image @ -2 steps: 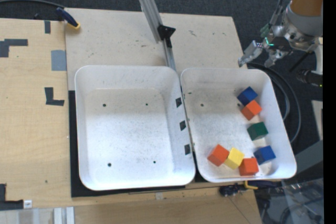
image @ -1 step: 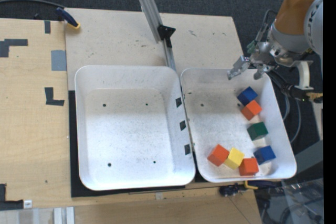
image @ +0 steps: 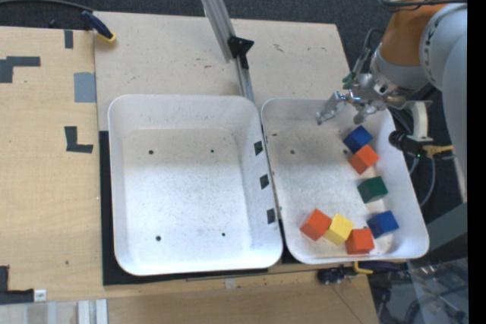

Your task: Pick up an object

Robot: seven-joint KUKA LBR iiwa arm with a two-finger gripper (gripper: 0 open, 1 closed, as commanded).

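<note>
Nearest the lens, an orange-red cube (image: 360,240) sits far below the tool (image: 345,108), while the blue cube (image: 357,138) lies just below-right of it in the right bin (image: 292,163), tool spread and holding nothing.

white bins (image: 121,163), green cube (image: 372,188), yellow cube (image: 340,228)

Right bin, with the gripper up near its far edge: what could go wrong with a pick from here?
1. The blue block and orange block nearest the gripper touch, so the fingers may nudge one while closing on the other.
2. Both sit close to the right bin's wall, which may block a finger.
3. The near cluster, with the yellow block, is packed tight, leaving little finger room.
</note>
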